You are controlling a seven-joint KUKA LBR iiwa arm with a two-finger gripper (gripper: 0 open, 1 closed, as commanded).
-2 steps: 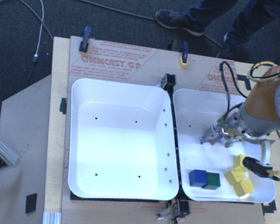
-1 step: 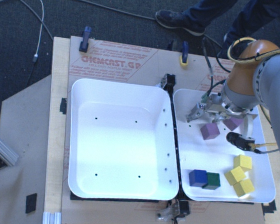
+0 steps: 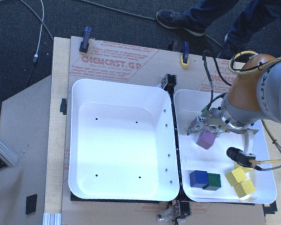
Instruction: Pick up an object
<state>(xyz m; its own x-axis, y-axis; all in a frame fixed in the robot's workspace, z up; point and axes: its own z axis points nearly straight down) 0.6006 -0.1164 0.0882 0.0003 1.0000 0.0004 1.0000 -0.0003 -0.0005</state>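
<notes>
- The grey arm (image 3: 277,89) with its orange band (image 3: 248,88) reaches in from 3 o'clock and hangs over the upper half of the right bin (image 3: 266,195).
- The end effector (image 3: 206,129) sits at the arm's tip, near the middle of that bin, its metal parts spread to either side above a purple block (image 3: 206,140).
- The purple block lies just below and touching the end effector as seen from above; whether the fingers are open, closed or clamped on the block cannot be told from this slanted view.
- At 6 o'clock from the purple block, near the bin's lower wall, a blue block (image 3: 198,178) and a green block (image 3: 213,181) sit side by side, touching.
- At 3 o'clock from the green block, two yellow blocks (image 3: 241,181) lie together, one toward 11 o'clock of the other, close to the bin's lower right corner.
- A small black part with a cable (image 3: 239,156) hangs from the arm just above the yellow blocks.
- The left bin (image 3: 82,93) lies at 9 o'clock of the right bin, their rims touching along the middle.
- Both bins rest on a worktop (image 3: 116,59) covered by a printed sheet, held at 12 o'clock by a blue clamp (image 3: 86,36) and a yellow-tipped clamp (image 3: 185,57).
- At 12 o'clock beyond the worktop, a person's dark shoes (image 3: 182,21) stand on the carpet.
</notes>
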